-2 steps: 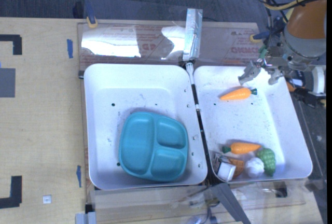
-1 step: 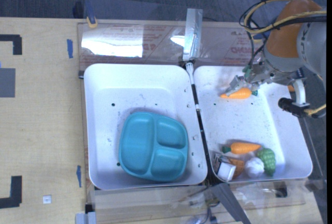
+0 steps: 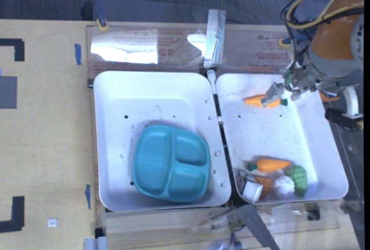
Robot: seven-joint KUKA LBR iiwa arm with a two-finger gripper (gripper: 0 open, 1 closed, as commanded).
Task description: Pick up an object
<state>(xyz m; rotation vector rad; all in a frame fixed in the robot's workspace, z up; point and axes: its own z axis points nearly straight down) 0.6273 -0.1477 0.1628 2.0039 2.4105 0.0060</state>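
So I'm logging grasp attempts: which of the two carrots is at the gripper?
The carrot near the far wall of the right bin, at the gripper. The other carrot lies in the near pile.

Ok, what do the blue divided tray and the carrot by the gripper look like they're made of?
Blue divided tray: looks like moulded plastic, smooth with a soft sheen, rounded compartment ridges, one even colour. Carrot at the gripper: probably a plastic toy, uniform orange with a green end; too small to tell its finish.

The two shallow white plastic bins (image 3: 110,144) look smooth and faintly glossy (speckled with dark marks), the teal sectioned plastic tray (image 3: 171,163) is matt, and the pale wooden surface (image 3: 43,127) shows fine grain.
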